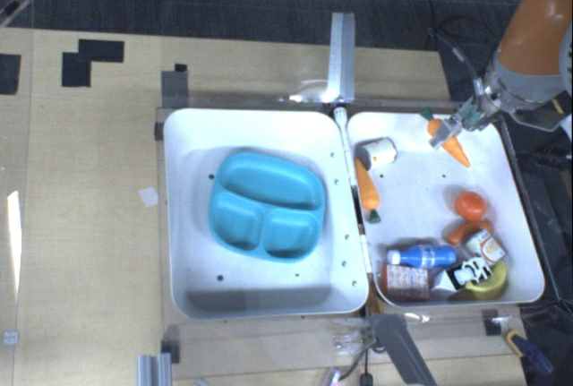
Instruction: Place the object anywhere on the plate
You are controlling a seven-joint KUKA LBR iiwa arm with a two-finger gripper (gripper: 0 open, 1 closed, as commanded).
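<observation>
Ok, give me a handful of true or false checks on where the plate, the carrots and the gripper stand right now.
1. The blue plate lies in the left bin. True.
2. A carrot lies on the plate. False: both carrots are in the right bin.
3. The gripper is at the small carrot in the right bin's far corner. True.
4. The long carrot lies by the right bin's outer wall. False: it lies by the divider.

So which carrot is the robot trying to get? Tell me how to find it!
Look at the right white bin, the one full of small things. Go to its far corner, beside the gripper on the grey and orange arm. The small carrot lies there at the gripper's tip; the other carrot is longer and lies against the wall between the bins.
</observation>
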